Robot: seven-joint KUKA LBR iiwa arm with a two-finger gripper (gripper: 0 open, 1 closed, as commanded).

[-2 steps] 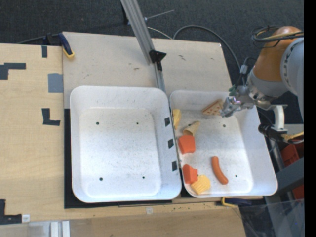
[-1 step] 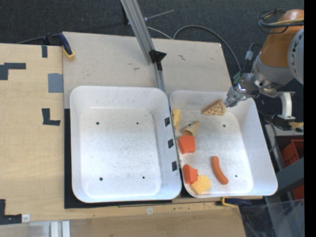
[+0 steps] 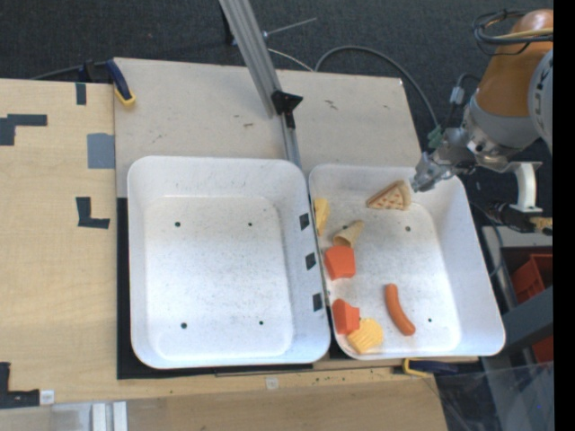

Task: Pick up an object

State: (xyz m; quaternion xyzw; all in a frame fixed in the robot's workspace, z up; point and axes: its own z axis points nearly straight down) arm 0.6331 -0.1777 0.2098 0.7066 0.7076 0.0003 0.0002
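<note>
The gripper (image 3: 426,176) hangs at the far right edge of the right bin (image 3: 467,241), its tip low over the rim, and whether it is released or clenched I cannot tell at this size. Nothing is visibly caught in it, so I judge the step in hand to be the approach, with the pick not yet made.

The nearest candidate is the tan wedge (image 3: 389,197) — a flat triangular piece lying on the bin floor just beside the tip, on its left and a little toward the camera. It seems to lie clear of the gripper, though the gap is too small to be sure. Farther from the tip in the same direction lie a small cone (image 3: 349,233), a yellow piece (image 3: 321,212) against the wall between the bins, and an orange block (image 3: 340,262). Well below the tip, toward the near rim, are a sausage (image 3: 400,309), a second orange block (image 3: 345,315) and a ridged yellow piece (image 3: 367,335) touching it.

If the wedge is the target, the next move calls for a short shift left over its middle, then a straight descent — the piece lies flat, so the grip probably has to close across its narrow width, and the nearby bin wall leaves little room on the right.
</note>
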